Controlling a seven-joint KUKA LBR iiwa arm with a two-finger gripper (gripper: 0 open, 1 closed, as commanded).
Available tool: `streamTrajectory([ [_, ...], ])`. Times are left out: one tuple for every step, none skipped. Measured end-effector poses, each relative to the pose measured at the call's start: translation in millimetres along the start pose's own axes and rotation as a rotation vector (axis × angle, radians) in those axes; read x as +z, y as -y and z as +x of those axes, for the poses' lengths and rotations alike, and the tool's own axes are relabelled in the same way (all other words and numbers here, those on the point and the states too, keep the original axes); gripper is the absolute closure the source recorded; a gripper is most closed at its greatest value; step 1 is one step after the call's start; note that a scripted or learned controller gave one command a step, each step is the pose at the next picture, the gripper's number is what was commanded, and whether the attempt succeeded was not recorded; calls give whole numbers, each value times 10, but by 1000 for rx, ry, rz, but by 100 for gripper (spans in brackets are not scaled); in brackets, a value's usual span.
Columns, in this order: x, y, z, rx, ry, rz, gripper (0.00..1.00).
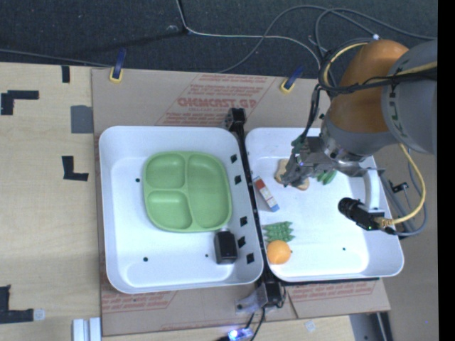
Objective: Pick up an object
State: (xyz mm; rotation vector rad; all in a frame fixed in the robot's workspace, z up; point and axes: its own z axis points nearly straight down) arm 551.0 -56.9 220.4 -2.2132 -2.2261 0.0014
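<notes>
The claw point(293, 176) sits low in the right-hand shallow white plastic bin point(370, 261), over a small tan lumpy object point(301, 184); whether it grips is unclear. A glancing contact could shove that object aside. Nearby lie a small red-and-white box point(266, 194), a ridged green piece point(278, 230) and a smooth orange ball point(279, 253). The left white bin point(121, 261) holds a glossy green divided plate point(188, 191).

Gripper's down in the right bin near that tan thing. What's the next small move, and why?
Probably a short, straight lift to test the grasp. The gripper sits low over the small tan object in the right white bin, but the view doesn't show whether anything is held. The red-and-white stick lies close beside it, so avoid sideways motion.
</notes>
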Motion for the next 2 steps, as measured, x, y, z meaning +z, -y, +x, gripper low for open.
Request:
streamTrajectory([
  [94,61,574,-1,0,1,100],
  [8,190,1151,-2,-1,0,100],
])
